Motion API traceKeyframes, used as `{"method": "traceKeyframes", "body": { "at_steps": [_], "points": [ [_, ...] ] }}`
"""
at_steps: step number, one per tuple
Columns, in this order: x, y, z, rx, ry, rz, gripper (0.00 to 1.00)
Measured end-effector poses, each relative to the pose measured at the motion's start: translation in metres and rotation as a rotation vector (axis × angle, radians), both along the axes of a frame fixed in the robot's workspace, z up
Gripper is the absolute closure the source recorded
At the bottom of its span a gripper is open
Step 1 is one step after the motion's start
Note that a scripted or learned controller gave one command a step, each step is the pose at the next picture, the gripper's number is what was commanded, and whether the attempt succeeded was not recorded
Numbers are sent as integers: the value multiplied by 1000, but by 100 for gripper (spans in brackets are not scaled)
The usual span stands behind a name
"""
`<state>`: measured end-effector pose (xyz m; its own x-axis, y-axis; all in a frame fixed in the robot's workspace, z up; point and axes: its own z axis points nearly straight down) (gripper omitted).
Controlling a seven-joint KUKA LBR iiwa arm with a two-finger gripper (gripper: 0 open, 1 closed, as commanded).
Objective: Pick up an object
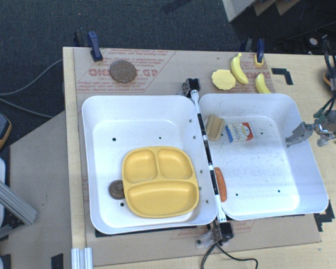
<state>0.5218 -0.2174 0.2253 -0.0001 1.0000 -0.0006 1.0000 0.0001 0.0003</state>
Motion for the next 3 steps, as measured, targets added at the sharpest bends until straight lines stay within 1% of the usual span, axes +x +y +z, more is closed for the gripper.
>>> {"method": "traceKeyframes", "body": {
  "at_steps": [1, 2, 3],
  "points": [
    [52, 99, 2, 1, -5, 10, 0],
    [76, 77, -120, 1, 3, -1, 0],
    [136, 43, -110, -3, -7, 1, 0]
  ]
}}
